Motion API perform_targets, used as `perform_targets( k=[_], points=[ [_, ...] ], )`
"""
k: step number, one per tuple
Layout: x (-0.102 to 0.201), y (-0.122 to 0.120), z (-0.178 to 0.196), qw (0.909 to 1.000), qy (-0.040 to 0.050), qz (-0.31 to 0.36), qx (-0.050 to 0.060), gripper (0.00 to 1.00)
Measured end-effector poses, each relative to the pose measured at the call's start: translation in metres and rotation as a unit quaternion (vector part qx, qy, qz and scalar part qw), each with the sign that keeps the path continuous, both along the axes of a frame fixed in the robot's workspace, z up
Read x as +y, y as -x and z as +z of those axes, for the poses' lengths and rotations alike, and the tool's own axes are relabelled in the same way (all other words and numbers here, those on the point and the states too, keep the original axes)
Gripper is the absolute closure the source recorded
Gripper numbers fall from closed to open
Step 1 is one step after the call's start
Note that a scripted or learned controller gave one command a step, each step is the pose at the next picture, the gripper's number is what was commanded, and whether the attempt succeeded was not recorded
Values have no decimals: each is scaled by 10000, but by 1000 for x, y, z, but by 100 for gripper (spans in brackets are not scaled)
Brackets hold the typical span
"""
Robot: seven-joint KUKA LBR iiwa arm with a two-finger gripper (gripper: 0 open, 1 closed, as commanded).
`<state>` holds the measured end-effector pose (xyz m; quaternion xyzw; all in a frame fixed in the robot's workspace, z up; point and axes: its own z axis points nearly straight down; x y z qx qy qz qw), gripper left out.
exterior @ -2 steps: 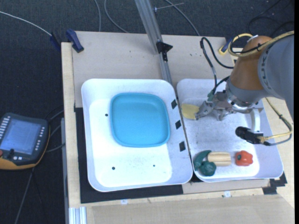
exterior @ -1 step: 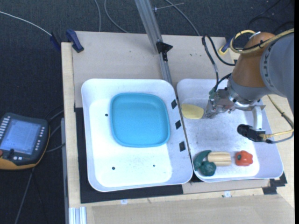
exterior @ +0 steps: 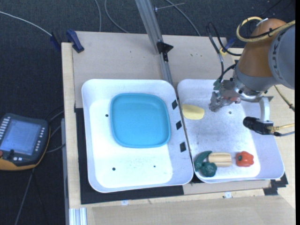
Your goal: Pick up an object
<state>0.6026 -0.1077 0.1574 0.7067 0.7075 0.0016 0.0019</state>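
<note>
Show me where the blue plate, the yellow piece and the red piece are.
blue plate (exterior: 139, 120), camera view, centre of its flat base.
yellow piece (exterior: 192, 112), camera view, middle of its top.
red piece (exterior: 244, 159), camera view, middle of its body.

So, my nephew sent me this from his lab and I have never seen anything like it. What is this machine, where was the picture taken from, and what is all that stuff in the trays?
It is a robot arm, grey with an orange band, reaching in from the right. One camera fixed above the bench looks down at a slant. At the arm's end is a gripper, low over the right bin, near a pale yellow piece; nothing shows between its fingers. Along that bin's near edge lie a dark green object, a tan block and a red object. The left bin holds a blue tray. Left of the bench sits a handheld control pad.
</note>
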Motion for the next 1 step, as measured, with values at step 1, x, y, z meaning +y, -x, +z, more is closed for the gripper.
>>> perform_targets(
  k=[1],
  points=[
    [0, -6, 44, 10000, 1, -3, 0, 100]
  ],
)
